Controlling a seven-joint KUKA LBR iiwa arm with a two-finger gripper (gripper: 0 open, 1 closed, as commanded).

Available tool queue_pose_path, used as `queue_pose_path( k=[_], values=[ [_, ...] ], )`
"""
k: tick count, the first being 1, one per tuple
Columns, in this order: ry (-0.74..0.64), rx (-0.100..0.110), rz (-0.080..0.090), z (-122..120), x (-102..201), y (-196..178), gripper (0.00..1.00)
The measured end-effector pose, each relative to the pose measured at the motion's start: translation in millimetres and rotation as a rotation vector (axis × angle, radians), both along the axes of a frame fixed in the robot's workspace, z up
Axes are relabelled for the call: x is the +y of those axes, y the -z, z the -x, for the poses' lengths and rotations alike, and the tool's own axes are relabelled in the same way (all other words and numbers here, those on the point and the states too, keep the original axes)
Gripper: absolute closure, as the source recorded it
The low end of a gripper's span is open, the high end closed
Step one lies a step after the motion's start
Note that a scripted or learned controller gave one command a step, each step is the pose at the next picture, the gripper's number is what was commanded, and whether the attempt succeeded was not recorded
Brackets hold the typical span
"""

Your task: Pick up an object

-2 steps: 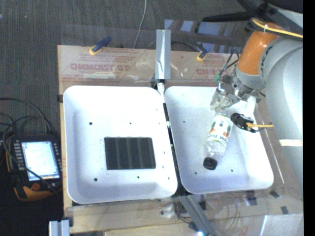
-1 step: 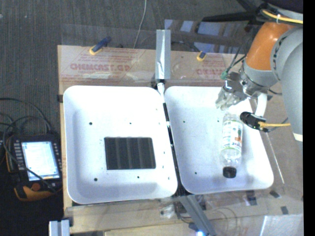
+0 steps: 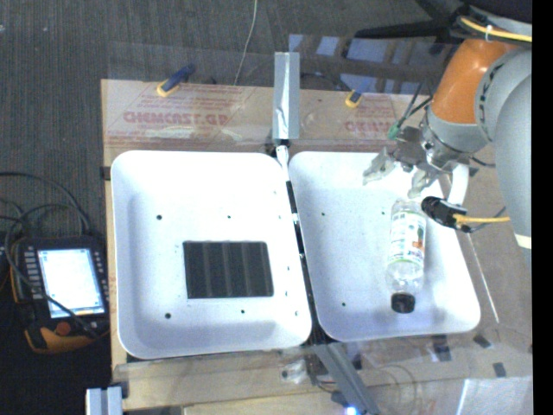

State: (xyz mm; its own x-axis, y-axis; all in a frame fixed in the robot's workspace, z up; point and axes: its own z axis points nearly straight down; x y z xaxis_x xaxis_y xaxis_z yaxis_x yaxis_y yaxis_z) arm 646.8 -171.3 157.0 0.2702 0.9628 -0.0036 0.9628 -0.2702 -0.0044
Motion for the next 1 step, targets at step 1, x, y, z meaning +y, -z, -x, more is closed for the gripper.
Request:
queue_pose_path(
  k=[1],
  values=[
    [-0.101,-0.006,-0.003,45.5,-20.7,64.6,0.0]
  ],
)
